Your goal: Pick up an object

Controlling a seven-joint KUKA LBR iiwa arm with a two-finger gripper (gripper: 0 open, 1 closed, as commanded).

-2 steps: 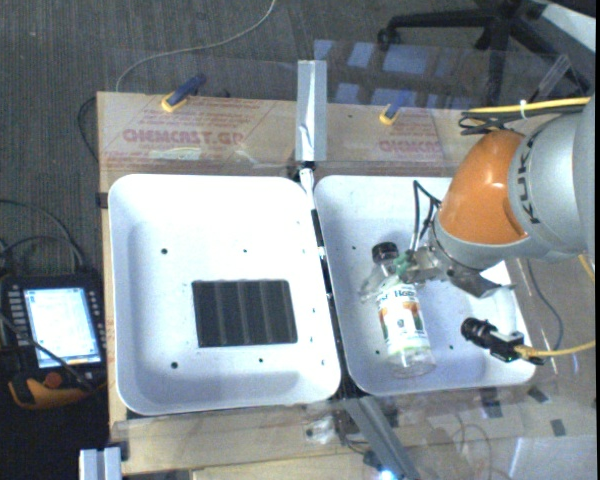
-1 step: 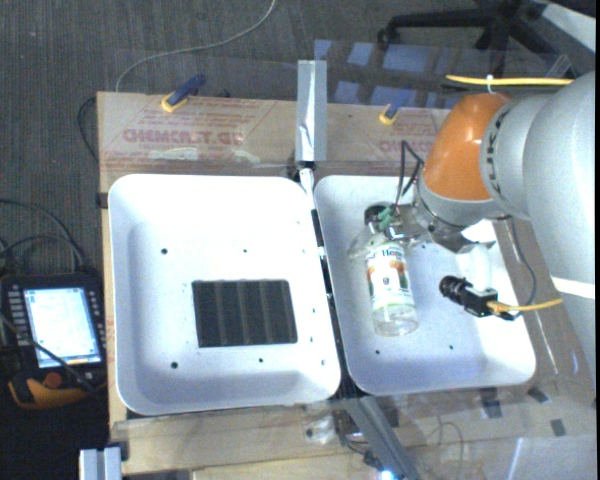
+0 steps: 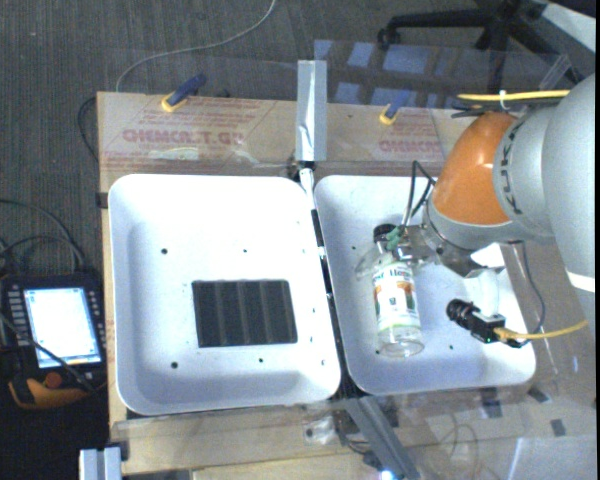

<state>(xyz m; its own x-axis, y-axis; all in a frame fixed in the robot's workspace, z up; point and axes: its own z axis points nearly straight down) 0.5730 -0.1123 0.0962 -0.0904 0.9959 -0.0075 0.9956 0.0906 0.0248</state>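
Clear plastic bottle (image 3: 397,303) in the right bin (image 3: 350,268).
I am watching the gripper (image 3: 392,238) hanging over the bottle's far end; I cannot tell its state. A dark ridged tray (image 3: 244,313) is lying in the left bin (image 3: 140,268).

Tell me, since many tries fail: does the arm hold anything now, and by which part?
Cannot be told. The gripper sits at the cap end of the clear bottle lying in the right bin, but the contact is hidden.

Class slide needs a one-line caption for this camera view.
Arm over the right bin, above a clear bottle; dark grille in the left bin.
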